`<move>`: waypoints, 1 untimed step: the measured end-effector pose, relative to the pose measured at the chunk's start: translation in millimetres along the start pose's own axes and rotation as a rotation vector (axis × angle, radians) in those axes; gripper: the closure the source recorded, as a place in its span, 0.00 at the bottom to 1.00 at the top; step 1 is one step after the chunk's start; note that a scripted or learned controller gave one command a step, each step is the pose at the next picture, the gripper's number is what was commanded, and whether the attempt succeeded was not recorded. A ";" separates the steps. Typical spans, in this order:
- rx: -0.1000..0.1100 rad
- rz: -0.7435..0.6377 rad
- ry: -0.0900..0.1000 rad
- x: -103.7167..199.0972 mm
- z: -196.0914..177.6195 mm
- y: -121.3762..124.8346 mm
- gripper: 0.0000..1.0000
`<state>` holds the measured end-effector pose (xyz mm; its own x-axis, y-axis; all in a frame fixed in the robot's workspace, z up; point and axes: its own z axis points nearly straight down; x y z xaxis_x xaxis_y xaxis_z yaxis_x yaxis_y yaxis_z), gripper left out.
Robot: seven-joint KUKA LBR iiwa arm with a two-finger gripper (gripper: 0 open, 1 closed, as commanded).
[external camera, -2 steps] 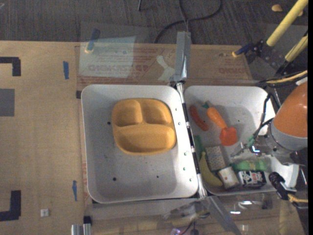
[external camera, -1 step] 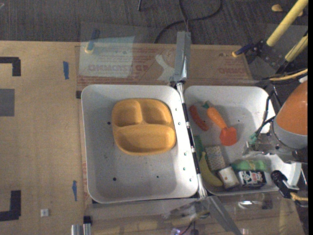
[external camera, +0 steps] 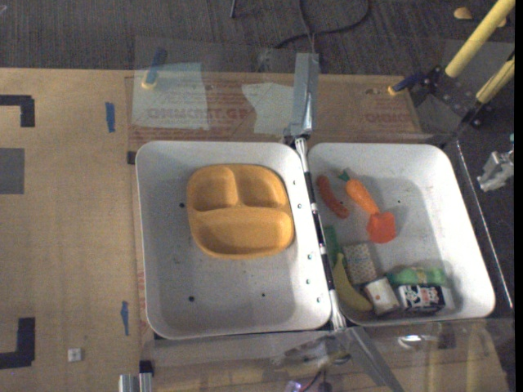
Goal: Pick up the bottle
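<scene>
I cannot tell my jaws' state; the bottle (external camera: pixel 423 297) lies cornered just beside a white can (external camera: pixel 381 295), so I may grab wrongly.

The banana (external camera: pixel 349 285) lies partly under the right bin's (external camera: pixel 458 178) left rim. A green item (external camera: pixel 330 238) beside that rim is too small to identify. The label on the dark carton (external camera: pixel 425 298) is blurred, unreadable. Yellow poles (external camera: pixel 482 33) run off the top-right edge.
</scene>
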<state>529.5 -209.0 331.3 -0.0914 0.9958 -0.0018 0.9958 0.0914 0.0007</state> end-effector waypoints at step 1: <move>0.002 -0.006 0.002 48.5 24.6 -33.8 1.00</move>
<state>491.4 -163.8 306.6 -0.0975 0.9952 -0.0002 0.9952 0.0975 -0.0009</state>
